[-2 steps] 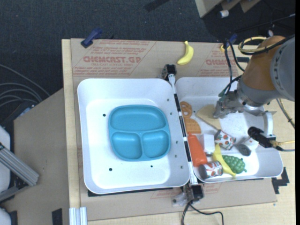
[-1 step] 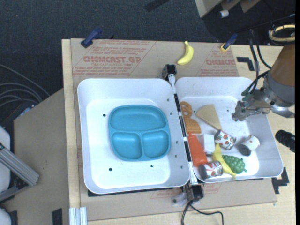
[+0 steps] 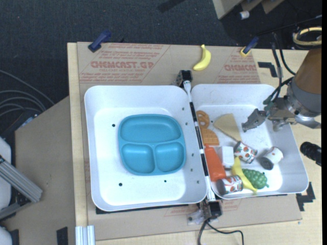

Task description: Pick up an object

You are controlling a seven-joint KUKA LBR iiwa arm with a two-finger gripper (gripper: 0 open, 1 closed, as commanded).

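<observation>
Bright, even light from above; the picture is a little soft.
The white bins (image 3: 97,137) look almost overexposed, shadows are weak, and the dark floor (image 3: 41,24) at the top stays dim.

Two white bins (image 3: 97,137), one blue tray (image 3: 151,143), two bananas (image 3: 202,60), perhaps two cans (image 3: 246,152).

the right bin (image 3: 294,152) is crowded along its left wall and near corner: a pretzel (image 3: 202,118), an orange block (image 3: 214,163), a can (image 3: 232,184), a banana (image 3: 240,173) and green grapes (image 3: 255,178) lie packed together. its far floor and right side lie open. the left bin (image 3: 97,137) holds one blue divided plate (image 3: 151,143) in the middle, with bare floor all round it.
</observation>
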